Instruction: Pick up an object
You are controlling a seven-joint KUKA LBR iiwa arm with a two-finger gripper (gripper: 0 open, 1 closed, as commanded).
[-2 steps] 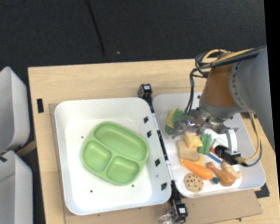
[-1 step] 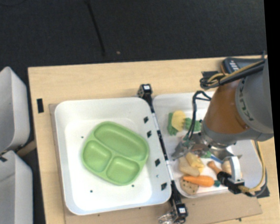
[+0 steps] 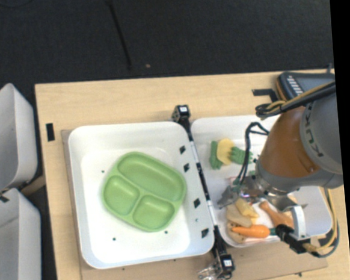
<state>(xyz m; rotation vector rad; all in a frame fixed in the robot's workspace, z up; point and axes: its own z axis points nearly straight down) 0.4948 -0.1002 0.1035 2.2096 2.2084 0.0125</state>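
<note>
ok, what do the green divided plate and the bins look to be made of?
Green divided plate: likely moulded plastic, one even pale green, with rounded compartment ridges and a soft sheen. Left bin and right bin: probably thin formed plastic, smooth white, with rounded corners and gently sloping walls; could be coated metal, the view can't settle it.

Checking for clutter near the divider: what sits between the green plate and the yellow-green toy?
Camera view: bare white bin floor beside the green plate, then the two bins' adjoining rims with black clips, then a bare strip of the right bin up to the yellow-green toy.
</note>
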